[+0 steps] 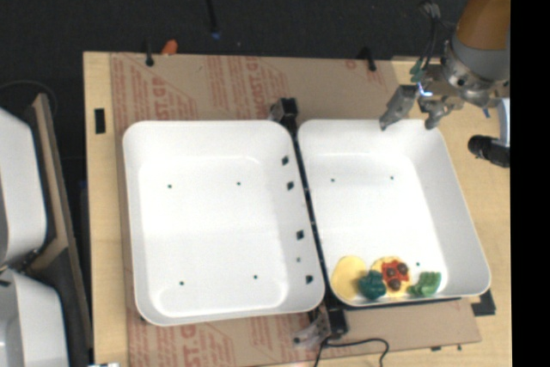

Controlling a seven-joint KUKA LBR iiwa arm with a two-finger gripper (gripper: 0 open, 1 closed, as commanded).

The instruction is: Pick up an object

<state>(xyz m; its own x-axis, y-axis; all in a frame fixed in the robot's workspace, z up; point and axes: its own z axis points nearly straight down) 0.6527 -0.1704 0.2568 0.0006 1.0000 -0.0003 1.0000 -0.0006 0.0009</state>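
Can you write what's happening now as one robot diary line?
gripper: open, over right bin's far edge | toys: near corner, untouched | holding: nothing

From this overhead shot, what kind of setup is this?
Probably a robot grasping test bench, not a home or shop: two white bins, left and right, on a board, the arm's pincer, and small toys heaped in one corner.

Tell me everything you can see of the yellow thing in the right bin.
The yellow thing is a flat, pale yellow, roundish piece with a soft matte look, lying in the near left corner of the right bin. It rests against the bin's front wall. A teal object overlaps its right edge, with a red object and a green object clustered just beyond. The claw hangs far off, over the bin's back edge.
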